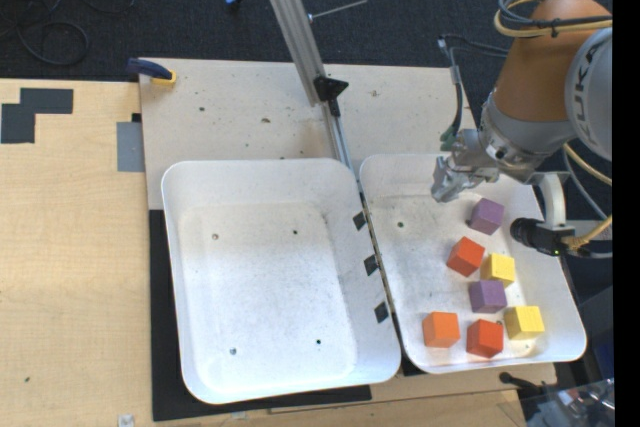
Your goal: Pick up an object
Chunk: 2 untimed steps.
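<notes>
- Gripper [452, 181] over the upper part of the right bin [400, 245], left of the top purple cube [487, 215]. Metal fingers point down; their spread can't be made out from this angle, and nothing is seen held between them.
- Seven cubes in the right bin, all on its right half: top purple cube nearest the gripper; red cube [465, 256] just below it; yellow cube [500, 268] touching the red one's right side; second purple [488, 294] below those; orange [441, 329], second red [485, 337] and second yellow [524, 321] in a row near the front rim.
- Left strip of the right bin, beside the divider edge, is bare floor.
- Left bin [180, 215] shows white floor with dark specks.
- Slanted aluminium bar [293, 15] rises from the back, between the bins.
</notes>
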Motion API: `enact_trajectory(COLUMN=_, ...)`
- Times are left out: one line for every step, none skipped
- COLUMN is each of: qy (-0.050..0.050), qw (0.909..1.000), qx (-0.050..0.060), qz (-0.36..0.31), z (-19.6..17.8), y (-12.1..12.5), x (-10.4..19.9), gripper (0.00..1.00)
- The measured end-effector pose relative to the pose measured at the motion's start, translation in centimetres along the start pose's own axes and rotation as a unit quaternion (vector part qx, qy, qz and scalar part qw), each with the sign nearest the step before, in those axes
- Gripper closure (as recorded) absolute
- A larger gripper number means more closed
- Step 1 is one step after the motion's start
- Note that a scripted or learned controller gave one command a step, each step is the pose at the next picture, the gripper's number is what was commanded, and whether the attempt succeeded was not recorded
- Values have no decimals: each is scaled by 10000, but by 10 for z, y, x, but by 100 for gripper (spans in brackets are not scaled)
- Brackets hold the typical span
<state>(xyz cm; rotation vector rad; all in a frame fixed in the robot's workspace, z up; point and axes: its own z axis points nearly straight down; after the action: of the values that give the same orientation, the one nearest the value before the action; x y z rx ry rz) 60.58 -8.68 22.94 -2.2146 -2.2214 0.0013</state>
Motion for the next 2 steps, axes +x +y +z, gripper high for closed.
enact_trajectory(qy=-3, qw=10000, qx=-13, qz=-11, z=3, y=17, x=61, gripper=100)
enact_trajectory(qy=-5, qw=10000, qx=-11, qz=-7, z=12, y=33, x=114, gripper=100)
